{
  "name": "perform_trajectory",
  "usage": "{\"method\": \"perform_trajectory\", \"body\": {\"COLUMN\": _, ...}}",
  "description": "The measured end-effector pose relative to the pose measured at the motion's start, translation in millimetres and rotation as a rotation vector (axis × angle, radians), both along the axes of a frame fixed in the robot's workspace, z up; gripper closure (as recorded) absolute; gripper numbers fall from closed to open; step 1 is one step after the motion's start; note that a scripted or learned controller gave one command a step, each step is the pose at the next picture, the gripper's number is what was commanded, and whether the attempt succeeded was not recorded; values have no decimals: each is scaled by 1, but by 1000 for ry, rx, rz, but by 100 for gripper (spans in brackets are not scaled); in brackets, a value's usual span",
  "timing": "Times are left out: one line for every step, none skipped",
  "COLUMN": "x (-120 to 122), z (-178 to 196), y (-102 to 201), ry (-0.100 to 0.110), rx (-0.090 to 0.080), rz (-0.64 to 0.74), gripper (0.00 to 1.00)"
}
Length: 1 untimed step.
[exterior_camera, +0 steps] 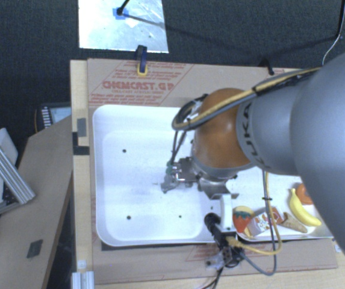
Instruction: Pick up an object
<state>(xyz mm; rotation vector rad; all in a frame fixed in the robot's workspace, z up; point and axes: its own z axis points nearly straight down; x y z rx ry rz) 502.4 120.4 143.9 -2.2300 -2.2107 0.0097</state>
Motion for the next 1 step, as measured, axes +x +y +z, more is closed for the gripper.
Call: {"method": "perform_trajectory", "body": {"x": 3, "z": -1, "y": 7, "ry": -6, "rx": 4, "rz": 9, "gripper": 0}}
